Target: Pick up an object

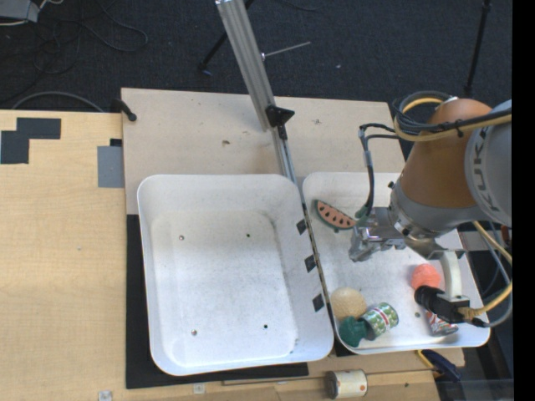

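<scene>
The hand [366,247] hovers over the right bin [393,341] beside the watermelon slice [333,216], grip state unclear; it must descend next.

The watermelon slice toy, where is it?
The red-and-green watermelon slice toy lies in the right white bin, near its upper left corner, just left of the metal gripper.

The bench [201,132] bears two white bins [221,274] side by side.
</scene>
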Controlling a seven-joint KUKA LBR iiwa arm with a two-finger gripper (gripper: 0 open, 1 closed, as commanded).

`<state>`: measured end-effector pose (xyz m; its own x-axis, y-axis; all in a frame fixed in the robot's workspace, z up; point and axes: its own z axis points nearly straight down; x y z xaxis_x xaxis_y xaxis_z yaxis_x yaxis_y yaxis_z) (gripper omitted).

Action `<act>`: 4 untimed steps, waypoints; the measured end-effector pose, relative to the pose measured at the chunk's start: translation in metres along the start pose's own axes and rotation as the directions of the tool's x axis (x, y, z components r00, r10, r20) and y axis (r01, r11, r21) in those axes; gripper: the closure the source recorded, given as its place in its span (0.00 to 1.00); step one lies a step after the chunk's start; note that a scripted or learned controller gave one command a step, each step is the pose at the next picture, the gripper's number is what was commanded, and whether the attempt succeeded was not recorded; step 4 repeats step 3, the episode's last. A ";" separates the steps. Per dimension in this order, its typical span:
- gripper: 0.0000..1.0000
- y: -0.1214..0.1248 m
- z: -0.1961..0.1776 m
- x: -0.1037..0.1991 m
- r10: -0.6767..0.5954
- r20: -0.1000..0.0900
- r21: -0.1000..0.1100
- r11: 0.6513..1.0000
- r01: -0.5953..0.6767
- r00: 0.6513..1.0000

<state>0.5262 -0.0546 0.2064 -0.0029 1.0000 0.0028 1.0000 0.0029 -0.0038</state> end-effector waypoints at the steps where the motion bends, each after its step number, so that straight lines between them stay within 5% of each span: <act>1: 1.00 0.001 -0.008 0.043 -0.001 0.001 -0.002 1.000 0.001 1.000; 3: 1.00 -0.002 -0.026 0.145 -0.002 0.001 -0.001 1.000 0.002 1.000; 4: 1.00 -0.002 -0.026 0.145 -0.002 0.001 -0.001 1.000 0.002 1.000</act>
